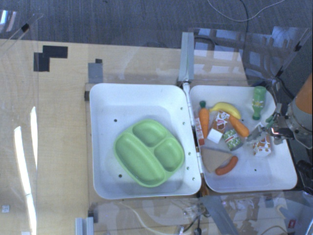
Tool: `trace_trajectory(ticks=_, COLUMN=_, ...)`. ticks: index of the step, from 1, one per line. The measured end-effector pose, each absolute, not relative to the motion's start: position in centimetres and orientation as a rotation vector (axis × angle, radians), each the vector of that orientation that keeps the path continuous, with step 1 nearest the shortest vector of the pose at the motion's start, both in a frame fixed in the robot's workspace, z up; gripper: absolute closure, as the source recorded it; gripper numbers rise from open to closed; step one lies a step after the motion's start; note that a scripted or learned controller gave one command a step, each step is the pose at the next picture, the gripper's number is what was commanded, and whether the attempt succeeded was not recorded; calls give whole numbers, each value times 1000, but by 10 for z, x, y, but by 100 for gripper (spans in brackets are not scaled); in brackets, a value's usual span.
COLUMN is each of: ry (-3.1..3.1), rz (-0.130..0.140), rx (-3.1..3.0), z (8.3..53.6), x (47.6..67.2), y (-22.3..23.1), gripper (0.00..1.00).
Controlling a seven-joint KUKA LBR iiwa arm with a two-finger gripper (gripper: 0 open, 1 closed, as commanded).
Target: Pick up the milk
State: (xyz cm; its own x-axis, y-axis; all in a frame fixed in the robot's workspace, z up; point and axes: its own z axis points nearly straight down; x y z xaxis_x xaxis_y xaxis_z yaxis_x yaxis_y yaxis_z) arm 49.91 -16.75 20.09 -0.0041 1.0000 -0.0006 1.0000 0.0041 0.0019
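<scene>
The milk is a small white carton with red-orange print, standing near the right wall of the right bin. My gripper hangs just above and slightly behind the carton, at its top edge, reaching in from the right. Nothing is visibly lifted; the carton rests on the bin floor. The grey arm with its orange band leaves the view at the right.
The right bin also holds a banana, a green bottle, two carrots, a brown-and-white carton, a green can, a white block and a sausage. A green divided plate lies in the left bin.
</scene>
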Motion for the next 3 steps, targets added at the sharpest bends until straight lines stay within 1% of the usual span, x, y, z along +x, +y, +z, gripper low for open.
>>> trace_trajectory(ticks=1, ry=2271, rz=1, rx=2170, z=123, x=519, y=-206, gripper=0)
trace_trajectory(ticks=2, ry=2323, rz=10, rx=2106, z=88, x=557, y=-204, gripper=0)
trace_trajectory(ticks=3, ry=2318, rz=13, rx=2103, z=99, x=559, y=-206, gripper=100)
